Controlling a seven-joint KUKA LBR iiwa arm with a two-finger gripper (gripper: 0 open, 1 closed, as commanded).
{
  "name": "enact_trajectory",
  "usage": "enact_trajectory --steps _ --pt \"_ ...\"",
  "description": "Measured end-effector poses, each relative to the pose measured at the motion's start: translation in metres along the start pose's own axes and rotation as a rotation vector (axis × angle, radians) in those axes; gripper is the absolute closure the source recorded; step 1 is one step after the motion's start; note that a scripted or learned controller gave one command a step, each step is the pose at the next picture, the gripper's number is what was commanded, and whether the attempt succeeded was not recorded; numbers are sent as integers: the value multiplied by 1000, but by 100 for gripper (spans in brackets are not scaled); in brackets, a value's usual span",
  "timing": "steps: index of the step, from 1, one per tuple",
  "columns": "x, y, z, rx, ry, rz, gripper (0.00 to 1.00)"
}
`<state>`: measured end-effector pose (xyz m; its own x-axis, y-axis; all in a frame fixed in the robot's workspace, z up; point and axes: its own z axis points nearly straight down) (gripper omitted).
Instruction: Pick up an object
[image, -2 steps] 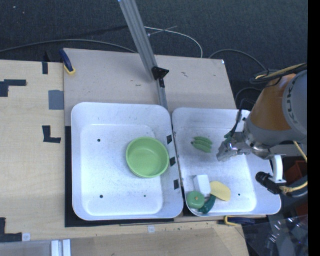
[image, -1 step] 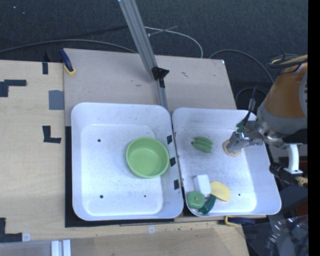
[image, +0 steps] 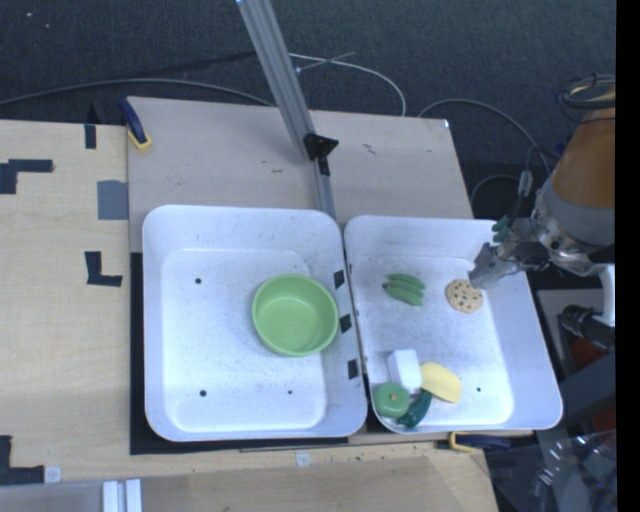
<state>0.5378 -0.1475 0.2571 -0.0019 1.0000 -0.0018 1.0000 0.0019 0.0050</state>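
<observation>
Cookie (image: 463, 296) lies in the right bin (image: 520, 400), claw (image: 487, 270) just beside it; whether the claw is released or clenched I cannot tell. Judged: approach step; next, lower squarely over it.

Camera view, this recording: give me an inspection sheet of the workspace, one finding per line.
Surface: left bin and right bin side by side on the bench.
Job's things: green bowl in left bin; green pods, cookie, white block, yellow piece and green round toy in right bin.
Clutter: nothing seen.
Grippers: tool just above and right of the cookie.
Cables: thin cables on the floor behind.
Surroundings: slanted metal pole; tape marks at left.
</observation>
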Motion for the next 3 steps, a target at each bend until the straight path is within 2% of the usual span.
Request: enact_trajectory --steps 3 --pt "164 41 -7 6 3 -5 100"
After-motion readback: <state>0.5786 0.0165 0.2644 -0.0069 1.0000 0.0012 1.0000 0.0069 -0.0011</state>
